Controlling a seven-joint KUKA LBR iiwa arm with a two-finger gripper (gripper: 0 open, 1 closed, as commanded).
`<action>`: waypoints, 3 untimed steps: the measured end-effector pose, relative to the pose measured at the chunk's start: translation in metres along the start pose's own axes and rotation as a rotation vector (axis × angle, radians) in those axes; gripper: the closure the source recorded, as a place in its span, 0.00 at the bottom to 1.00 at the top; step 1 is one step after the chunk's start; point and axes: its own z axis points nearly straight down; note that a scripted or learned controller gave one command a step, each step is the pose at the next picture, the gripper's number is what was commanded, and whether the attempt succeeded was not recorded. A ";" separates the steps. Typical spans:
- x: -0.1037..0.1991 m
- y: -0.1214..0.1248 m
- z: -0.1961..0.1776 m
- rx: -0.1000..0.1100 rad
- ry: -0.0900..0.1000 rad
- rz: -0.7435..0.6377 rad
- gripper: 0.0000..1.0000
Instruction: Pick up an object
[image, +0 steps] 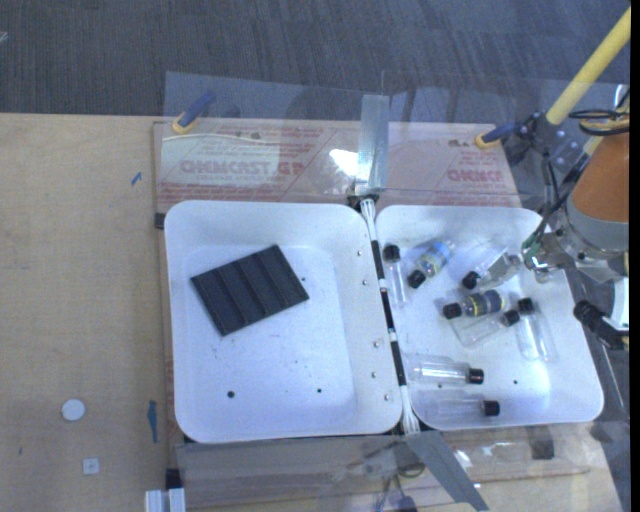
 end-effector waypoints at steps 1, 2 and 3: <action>0.020 -0.048 0.018 0.005 -0.002 0.014 0.00; 0.037 -0.053 0.031 0.000 -0.004 0.002 0.00; 0.037 -0.052 0.021 -0.003 -0.001 0.005 1.00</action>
